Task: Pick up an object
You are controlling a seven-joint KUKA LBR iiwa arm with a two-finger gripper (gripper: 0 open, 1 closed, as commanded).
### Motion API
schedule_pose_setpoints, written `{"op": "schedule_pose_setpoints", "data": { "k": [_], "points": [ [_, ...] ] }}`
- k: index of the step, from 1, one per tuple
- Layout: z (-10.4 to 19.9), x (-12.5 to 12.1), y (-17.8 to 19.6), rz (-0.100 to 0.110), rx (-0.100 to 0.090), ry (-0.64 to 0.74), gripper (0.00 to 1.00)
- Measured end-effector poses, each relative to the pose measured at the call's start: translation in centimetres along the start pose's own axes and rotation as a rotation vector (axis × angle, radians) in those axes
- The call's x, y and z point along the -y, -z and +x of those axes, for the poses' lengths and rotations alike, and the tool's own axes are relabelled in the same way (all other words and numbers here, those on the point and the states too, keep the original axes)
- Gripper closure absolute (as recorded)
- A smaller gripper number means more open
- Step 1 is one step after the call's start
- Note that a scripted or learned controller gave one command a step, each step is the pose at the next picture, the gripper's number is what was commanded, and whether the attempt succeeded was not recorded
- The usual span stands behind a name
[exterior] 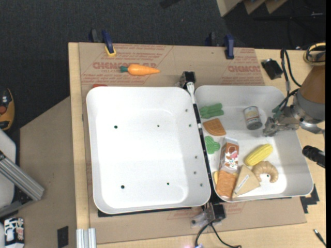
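Far to the left of the jaws (272,127) we see a toy carrot (140,70) lying on the tabletop (77,154) beyond the bins, and nearer, the left bin (139,149) with bare white floor. The right bin (289,185) holds the candidates: a green piece (211,110) and an orange wedge (214,127) to the jaws' left, a small tin can (252,118) just beside them on the left, and in front of them, toward the near rim, a printed packet (230,156), a corn cob (258,154), a croissant (266,171) and a pale wedge (246,183). We judge the approach step to be in hand: the jaws sit low over the bin floor at the right side with nothing between them that we can see, and whether they are spread or pressed together we cannot tell at this size. The can looks the likeliest target, being nearest; it lies on its side, long axis running roughly away from the near rim, its darker end toward us. The next move, as we read it, calls for a short shift left to centre over the can, the jaws turned across that axis so they close on its round sides, then a descent.
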State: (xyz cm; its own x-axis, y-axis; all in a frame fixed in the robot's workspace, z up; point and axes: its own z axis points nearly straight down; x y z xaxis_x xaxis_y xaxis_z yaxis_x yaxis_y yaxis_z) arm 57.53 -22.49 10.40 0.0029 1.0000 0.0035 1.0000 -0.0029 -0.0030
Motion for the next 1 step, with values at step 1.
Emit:
{"op": "schedule_pose_setpoints", "data": {
  "k": [1],
  "points": [
    [0.70, 5.75, 0.27, 0.002, 0.001, 0.000, 1.00]
  ]
}}
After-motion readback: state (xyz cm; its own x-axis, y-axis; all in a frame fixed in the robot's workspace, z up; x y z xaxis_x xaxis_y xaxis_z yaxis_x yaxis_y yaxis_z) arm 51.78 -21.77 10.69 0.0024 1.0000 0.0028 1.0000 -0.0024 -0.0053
